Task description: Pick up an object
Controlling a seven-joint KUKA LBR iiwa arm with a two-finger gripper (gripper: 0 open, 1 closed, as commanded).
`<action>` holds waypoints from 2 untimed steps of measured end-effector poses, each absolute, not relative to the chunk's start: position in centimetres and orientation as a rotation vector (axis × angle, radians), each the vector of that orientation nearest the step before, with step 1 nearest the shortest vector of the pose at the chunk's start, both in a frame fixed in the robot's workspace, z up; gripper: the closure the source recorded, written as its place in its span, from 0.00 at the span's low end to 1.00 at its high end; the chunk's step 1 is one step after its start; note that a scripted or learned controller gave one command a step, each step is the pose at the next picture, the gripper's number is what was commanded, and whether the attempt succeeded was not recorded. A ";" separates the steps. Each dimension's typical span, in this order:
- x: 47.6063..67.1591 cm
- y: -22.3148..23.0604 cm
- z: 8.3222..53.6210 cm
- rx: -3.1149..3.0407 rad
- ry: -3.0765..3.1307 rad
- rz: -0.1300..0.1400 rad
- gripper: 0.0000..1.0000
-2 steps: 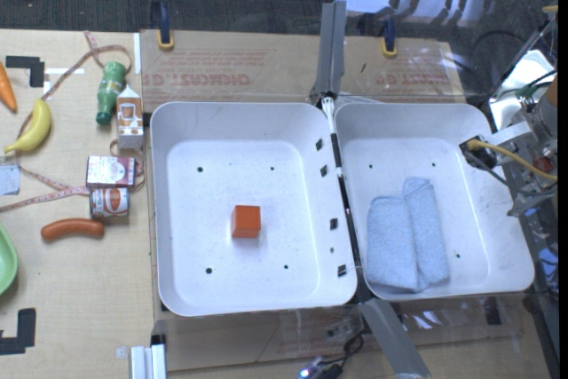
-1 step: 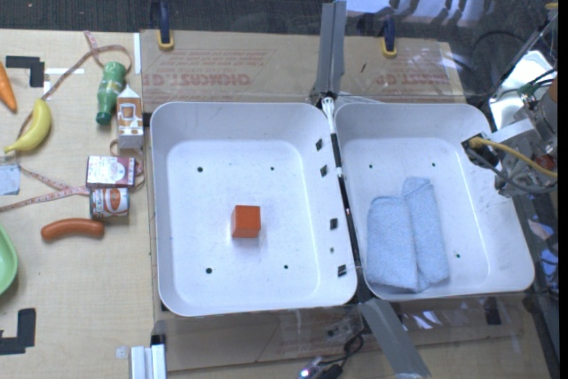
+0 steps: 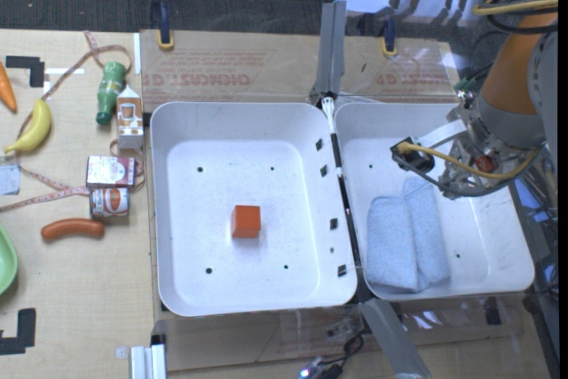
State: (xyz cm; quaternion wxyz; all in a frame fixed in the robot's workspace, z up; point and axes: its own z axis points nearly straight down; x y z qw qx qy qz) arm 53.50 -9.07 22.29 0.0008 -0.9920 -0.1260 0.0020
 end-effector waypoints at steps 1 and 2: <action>53.5 -9.1 22.3 -3.116 -0.395 0.006 0.00; 56.5 -15.0 22.2 -3.098 -0.518 0.007 0.00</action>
